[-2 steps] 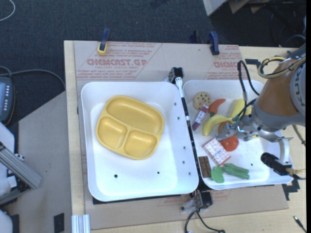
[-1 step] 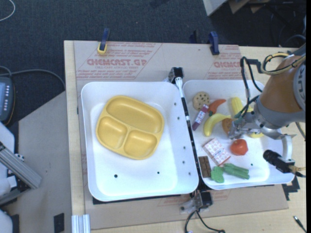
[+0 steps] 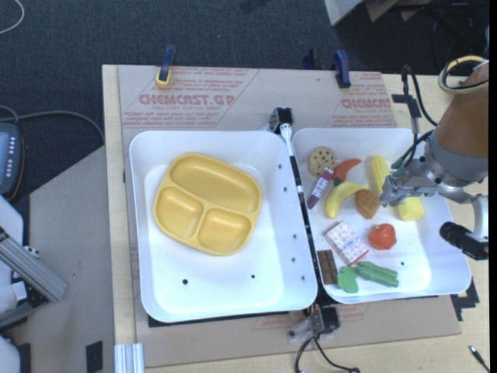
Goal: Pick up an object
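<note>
From above, the gripper (image 3: 396,191) hangs low in the right bin (image 3: 446,274), at the near end of the corn cob (image 3: 378,174) and beside a yellow lemon (image 3: 411,209) and a brown bread roll (image 3: 366,203). How far it is open, or whether it has anything, cannot be told. The lemon looks like a light, hard, smooth toy, likely slippery; pinching across its middle seems best. The yellow plate (image 3: 206,203) lies in the left bin (image 3: 155,286).

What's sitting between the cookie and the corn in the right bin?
In the camera view, an orange-red chili pepper lies between the cookie and the corn, with the top end of the banana just below that stretch.
</note>
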